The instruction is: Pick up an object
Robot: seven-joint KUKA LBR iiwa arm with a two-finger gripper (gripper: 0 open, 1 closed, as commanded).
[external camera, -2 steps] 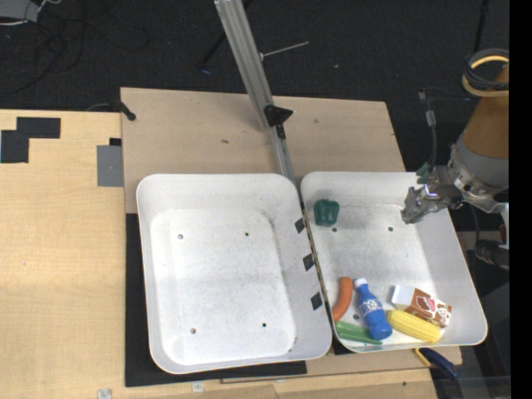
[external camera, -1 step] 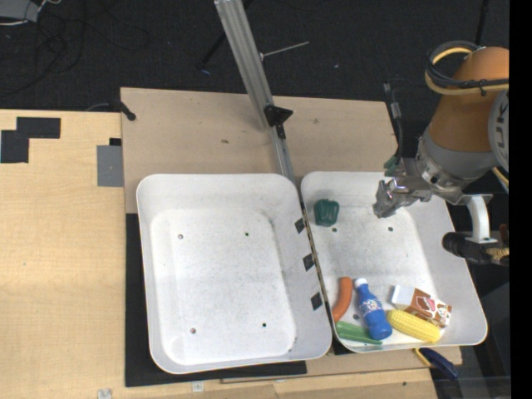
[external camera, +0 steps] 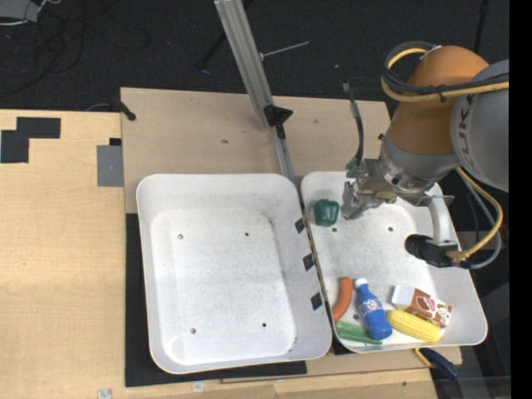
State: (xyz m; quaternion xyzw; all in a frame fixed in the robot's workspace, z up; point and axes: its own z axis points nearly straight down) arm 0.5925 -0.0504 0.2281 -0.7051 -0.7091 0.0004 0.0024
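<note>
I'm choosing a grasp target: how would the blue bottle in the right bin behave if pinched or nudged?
The blue bottle lies on its side, so it would probably roll when nudged. Its rounded, glossy-looking body may slip. The carrot and corn lie close, likely crowding the hand.

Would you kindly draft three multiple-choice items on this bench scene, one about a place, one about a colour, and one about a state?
1. Where does the green pepper lie?
A. left bin
B. right bin, far end
C. on the bench outside the bins

2. What colour is the bottle?
A. blue
B. red
C. black

3. How does the corn cob rest?
A. standing upright
B. clamped in the gripper
C. lying flat

Answers: 1 B, it sits in the right bin beside the gripper; 2 A, its body is blue; 3 C, it lies on the bin floor near the front.
</note>
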